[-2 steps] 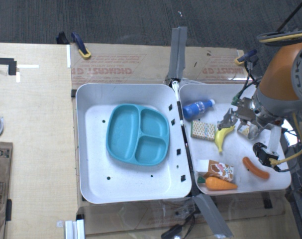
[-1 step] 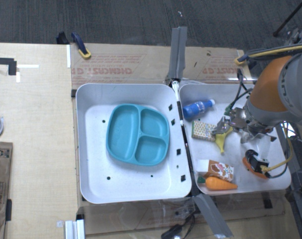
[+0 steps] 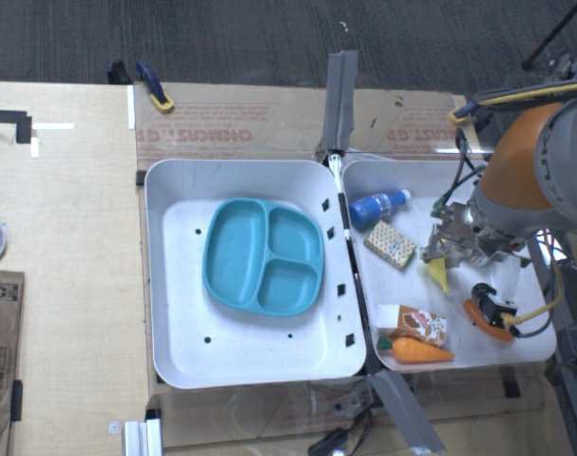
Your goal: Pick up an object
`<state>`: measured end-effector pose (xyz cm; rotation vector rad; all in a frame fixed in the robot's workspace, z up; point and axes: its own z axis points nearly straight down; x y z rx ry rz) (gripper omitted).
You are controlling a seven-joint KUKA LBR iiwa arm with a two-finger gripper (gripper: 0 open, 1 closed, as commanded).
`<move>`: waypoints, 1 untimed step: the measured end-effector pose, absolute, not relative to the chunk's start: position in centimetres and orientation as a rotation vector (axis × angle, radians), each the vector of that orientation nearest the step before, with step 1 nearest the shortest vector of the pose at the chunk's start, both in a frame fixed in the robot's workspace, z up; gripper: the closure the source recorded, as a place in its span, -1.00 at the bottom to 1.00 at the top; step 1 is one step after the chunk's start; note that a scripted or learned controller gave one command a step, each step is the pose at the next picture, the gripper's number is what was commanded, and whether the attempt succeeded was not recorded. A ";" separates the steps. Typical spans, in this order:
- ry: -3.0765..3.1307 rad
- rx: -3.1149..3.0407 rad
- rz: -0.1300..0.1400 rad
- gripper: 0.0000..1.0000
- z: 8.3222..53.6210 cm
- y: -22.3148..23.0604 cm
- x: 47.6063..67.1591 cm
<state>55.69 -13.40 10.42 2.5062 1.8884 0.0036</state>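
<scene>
My gripper point(image 3: 447, 251) hangs low in the right bin point(image 3: 540, 354), mid-floor — I cannot tell its grip. A yellow piece point(image 3: 438, 274) lies just beneath; the carrot point(image 3: 419, 351) rests near the front edge.

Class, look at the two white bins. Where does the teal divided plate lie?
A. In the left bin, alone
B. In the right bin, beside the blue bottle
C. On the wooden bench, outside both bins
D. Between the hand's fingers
A: the teal divided plate lies flat in the left bin, while the blue bottle lies in the right bin.
</scene>
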 end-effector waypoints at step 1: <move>1.969 2.448 -0.004 1.00 22.5 -7.5 57.9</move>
